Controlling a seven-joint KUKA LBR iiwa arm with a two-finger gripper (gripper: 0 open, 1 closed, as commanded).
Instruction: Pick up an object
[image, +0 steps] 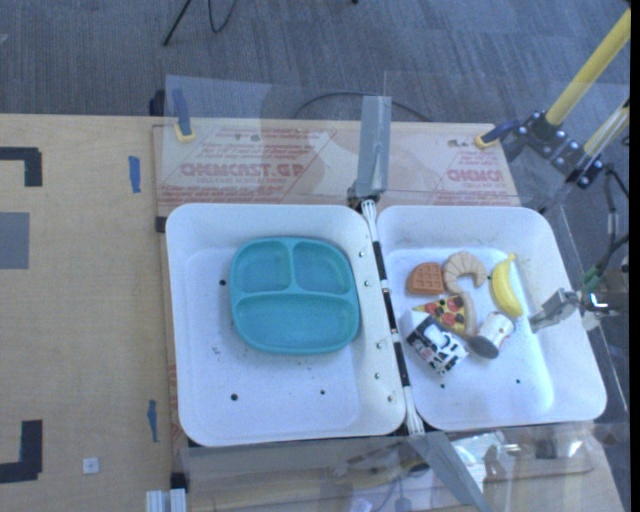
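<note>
Go for the banana (508, 287), likely light, stiff, slippery plastic, pinching across its middle; you cannot tell how open the gripper (560, 309) just right of it stands.

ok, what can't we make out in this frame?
- Gripper, camera view: small, at the right bin's far side; finger state unreadable.
- Black-and-white item: too small to identify.
- Grey item beside the cup: blurred, unclear.
- Pizza toy: partly covered by neighbours.
</note>
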